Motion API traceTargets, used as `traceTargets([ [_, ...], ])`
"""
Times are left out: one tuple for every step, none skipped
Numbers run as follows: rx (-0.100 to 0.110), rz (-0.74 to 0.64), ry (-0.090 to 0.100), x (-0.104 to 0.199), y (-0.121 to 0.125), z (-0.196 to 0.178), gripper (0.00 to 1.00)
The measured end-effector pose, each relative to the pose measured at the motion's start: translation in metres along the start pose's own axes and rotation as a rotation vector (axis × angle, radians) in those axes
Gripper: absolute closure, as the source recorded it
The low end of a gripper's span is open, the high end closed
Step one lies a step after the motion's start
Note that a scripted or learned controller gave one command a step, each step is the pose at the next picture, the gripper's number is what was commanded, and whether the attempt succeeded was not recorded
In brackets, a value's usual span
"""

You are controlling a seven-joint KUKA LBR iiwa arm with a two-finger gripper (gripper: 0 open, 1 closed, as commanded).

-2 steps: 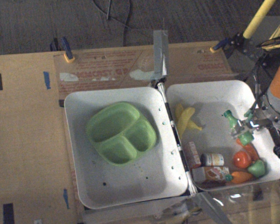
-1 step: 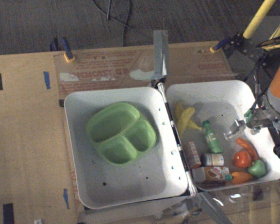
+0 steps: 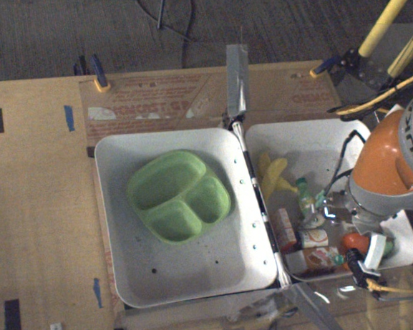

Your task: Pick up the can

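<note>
The can [image 3: 285, 230] is a small dark red cylinder with a pale label. It lies on its side in the right bin [image 3: 333, 139], close against that bin's left wall. My gripper [image 3: 326, 206] hangs low over the middle of the right bin, below the orange band [image 3: 383, 168] of the arm. It is to the right of the can and a little farther back, above a small bottle [image 3: 307, 199] and a juice carton [image 3: 315, 239]. The arm's body hides the bin's right half.
A yellow banana [image 3: 274, 174] lies at the back of the right bin. A second carton [image 3: 320, 259] and a red round item [image 3: 354, 241] sit near its front wall. The left bin [image 3: 118, 226] holds a green divided plate [image 3: 178, 196]. Cables [image 3: 372, 280] trail by the front right corner.
</note>
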State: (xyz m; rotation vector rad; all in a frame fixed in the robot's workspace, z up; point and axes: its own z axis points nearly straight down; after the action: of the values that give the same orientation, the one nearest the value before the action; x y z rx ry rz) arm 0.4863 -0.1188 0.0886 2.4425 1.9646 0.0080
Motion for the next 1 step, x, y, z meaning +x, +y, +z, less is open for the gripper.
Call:
traceTargets([
  [-0.002,-0.010,0.003,-0.0088,0.0000,-0.0005,0.00],
])
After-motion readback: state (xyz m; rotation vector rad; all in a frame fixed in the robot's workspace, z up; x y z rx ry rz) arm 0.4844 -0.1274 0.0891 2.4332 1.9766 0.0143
